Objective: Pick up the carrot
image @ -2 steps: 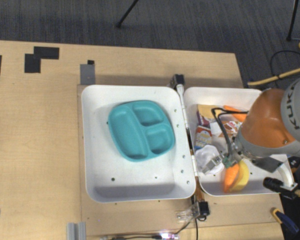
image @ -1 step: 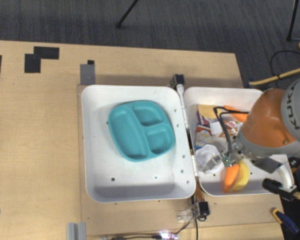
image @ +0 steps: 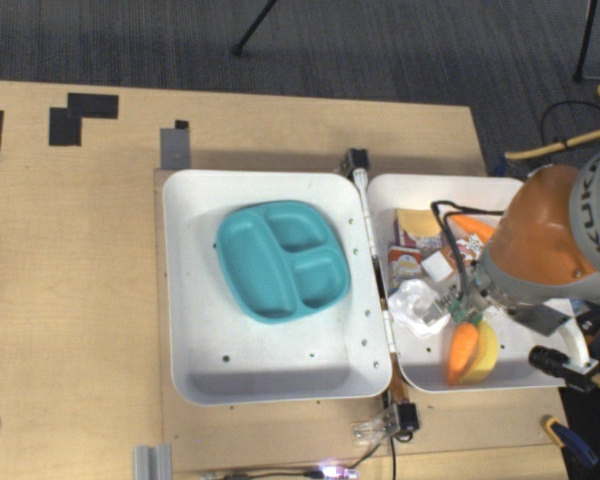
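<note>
The carrot (image: 462, 350) is orange with a green top. It lies near the front wall of the right bin (image: 425, 380), pointing toward the front edge. A yellow banana (image: 486, 353) lies against its right side. My gripper (image: 461, 306) hangs right above the carrot's green top end, under the arm's orange band (image: 540, 230). The arm hides the bin's right part.
A teal divided plate (image: 280, 258) sits in the left bin (image: 185, 368). In the right bin lie a crumpled clear wrapper (image: 414, 304), a snack packet (image: 416, 232) and another orange item (image: 472, 228) at the back. A black cable (image: 450, 208) loops above them.
</note>
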Robot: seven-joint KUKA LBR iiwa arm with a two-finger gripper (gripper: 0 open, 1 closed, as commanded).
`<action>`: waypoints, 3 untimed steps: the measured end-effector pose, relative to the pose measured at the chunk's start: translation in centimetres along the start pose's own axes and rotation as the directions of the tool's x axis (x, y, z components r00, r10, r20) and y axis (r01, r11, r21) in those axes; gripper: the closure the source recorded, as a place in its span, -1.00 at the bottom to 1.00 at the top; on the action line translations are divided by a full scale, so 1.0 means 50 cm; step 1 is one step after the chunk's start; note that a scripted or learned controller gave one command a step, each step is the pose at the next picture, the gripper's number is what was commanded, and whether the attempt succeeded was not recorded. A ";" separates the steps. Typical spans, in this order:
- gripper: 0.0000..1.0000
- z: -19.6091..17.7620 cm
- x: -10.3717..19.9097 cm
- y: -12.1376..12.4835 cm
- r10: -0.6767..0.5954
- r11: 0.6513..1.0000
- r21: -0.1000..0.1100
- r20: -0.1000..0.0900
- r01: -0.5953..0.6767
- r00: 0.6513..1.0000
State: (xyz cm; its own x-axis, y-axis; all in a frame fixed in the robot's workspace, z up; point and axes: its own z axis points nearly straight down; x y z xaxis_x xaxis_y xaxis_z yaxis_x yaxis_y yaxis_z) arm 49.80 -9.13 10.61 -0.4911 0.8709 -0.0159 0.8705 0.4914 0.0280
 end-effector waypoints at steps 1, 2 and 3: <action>-1.00 0.007 0.002 -0.004 0.001 1.000 0.005 -0.003 -0.001 1.000; -1.00 0.036 -0.015 -0.027 -0.155 0.988 0.017 -0.016 0.155 0.988; 1.00 0.011 -0.019 -0.018 -0.157 0.988 0.009 -0.007 0.157 0.988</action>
State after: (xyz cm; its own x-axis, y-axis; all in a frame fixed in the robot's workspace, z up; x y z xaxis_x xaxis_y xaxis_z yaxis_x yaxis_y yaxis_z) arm 49.47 -10.40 10.07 -0.6221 0.7828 -0.0130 0.7827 0.6222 0.0161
